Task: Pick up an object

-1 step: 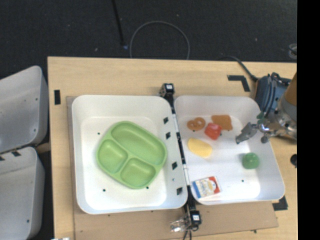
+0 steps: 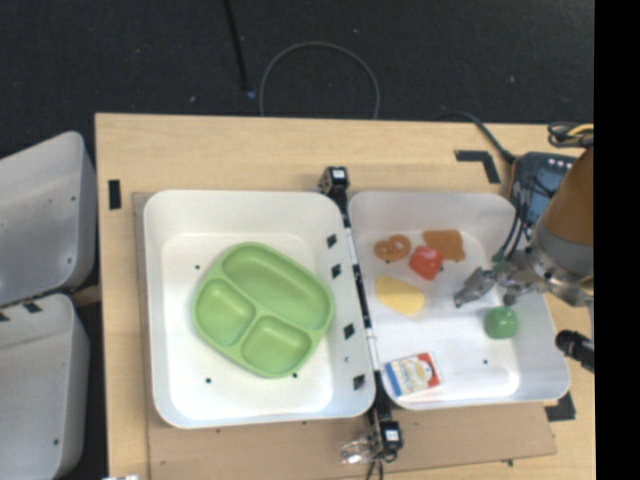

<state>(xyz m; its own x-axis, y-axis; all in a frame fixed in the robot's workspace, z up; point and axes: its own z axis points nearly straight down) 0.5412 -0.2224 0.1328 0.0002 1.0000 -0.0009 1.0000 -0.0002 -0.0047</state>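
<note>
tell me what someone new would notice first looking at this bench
The big green divided plate would likely catch the eye first, lying alone in the left bin. Next comes the cluster of small bright things in the right bin: a red piece, an orange ring, a yellow piece and a green ball. The arm's pincer reaches in from the right, just above the green ball.

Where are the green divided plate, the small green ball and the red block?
green divided plastic plate [image 2: 262, 308]: camera view, centre ridge, left bin.
small green ball [image 2: 502, 321]: camera view, its top, right bin.
red block [image 2: 426, 262]: camera view, top face.
</note>
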